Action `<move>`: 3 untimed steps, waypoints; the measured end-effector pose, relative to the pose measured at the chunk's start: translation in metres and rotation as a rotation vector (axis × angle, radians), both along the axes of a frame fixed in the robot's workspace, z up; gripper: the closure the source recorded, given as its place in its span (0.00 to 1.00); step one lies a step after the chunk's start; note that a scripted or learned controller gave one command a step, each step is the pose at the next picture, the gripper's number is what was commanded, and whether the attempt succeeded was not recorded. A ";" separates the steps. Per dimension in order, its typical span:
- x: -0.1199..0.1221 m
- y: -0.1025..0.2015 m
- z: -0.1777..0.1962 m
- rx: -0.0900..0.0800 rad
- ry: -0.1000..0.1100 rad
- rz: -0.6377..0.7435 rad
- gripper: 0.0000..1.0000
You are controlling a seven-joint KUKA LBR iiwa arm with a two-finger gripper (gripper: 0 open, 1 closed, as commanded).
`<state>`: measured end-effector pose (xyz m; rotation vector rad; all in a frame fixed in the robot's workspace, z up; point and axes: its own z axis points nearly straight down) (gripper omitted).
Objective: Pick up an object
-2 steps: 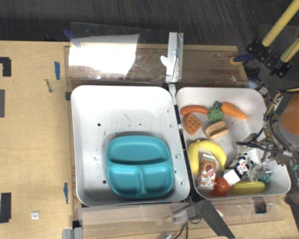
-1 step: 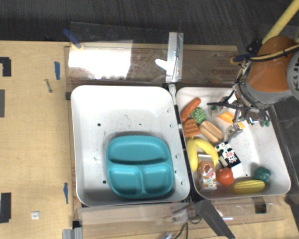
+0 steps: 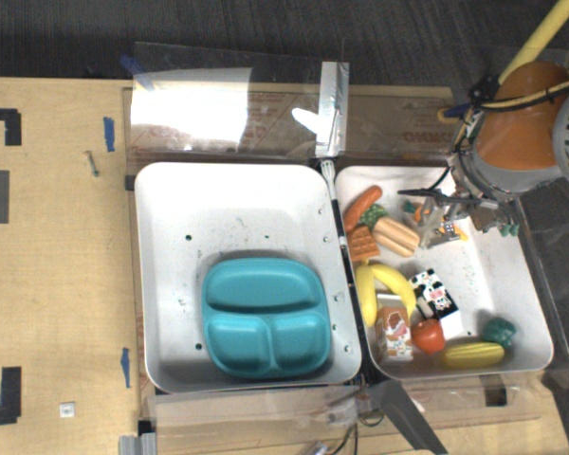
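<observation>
Looking down on the surface, we see two shallow white bins side by side. The left bin carries a teal divided tray lying flat toward its near edge.

The right bin carries a jumble of toy food. A carrot lies at its far left corner, a hot dog just beside it, and an orange waffle-like piece against the left wall. A banana curves along the left side, touching a small brown packet near the front edge. A black-and-white cow-patterned block sits mid-bin, a red tomato just in front of it, a yellow corn cob along the front edge, and a dark green piece near the front right corner.

The arm, its orange band showing at the far right corner of that bin, reaches down so the tool hangs over the far part of the right bin, just beside the hot dog. We cannot tell how far the tool is open, nor whether it has hold of anything; the detail there is too small and cluttered.
</observation>
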<state>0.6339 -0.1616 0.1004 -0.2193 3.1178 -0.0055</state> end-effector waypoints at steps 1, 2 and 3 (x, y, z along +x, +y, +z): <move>0.000 0.000 -0.001 0.001 0.001 0.000 0.00; 0.020 0.031 -0.013 0.001 0.005 0.019 0.00; 0.017 0.037 -0.013 0.003 0.009 -0.073 0.00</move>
